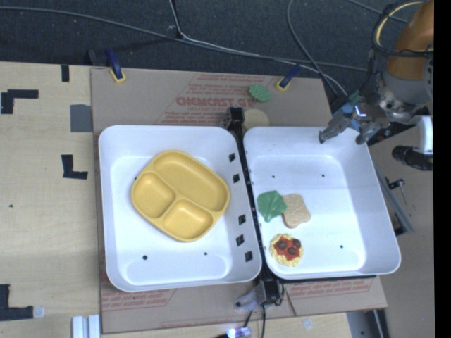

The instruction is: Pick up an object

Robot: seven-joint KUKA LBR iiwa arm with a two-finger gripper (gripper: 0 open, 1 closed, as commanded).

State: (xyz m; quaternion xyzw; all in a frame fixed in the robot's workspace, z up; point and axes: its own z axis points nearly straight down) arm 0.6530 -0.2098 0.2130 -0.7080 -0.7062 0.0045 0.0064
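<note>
wooden bench top with a brown cardboard sheet (204,97) on it, seen from above at a slant, dark carpet behind. two shallow white bins sit side by side on the cardboard. the left bin (116,189) holds a yellow divided plate (180,194), tilted diagonally. the right bin (352,189) holds three small toy foods near its left wall: a green leafy piece (270,204) touching a tan bread-like slice (297,210), and just below them a small round pizza-like piece (286,250) with red topping. a small green item (258,92) lies on the cardboard beyond the bins.

the gripper (344,127) hangs above the far right corner of the right bin, well apart from the toys; its two fingers look spread and nothing is between them.

the toys look light, stiff and low-lying, probably smooth plastic that could slip. the pizza piece sits alone, so pinching across its edges seems safest; the leaf and bread crowd each other.
</note>
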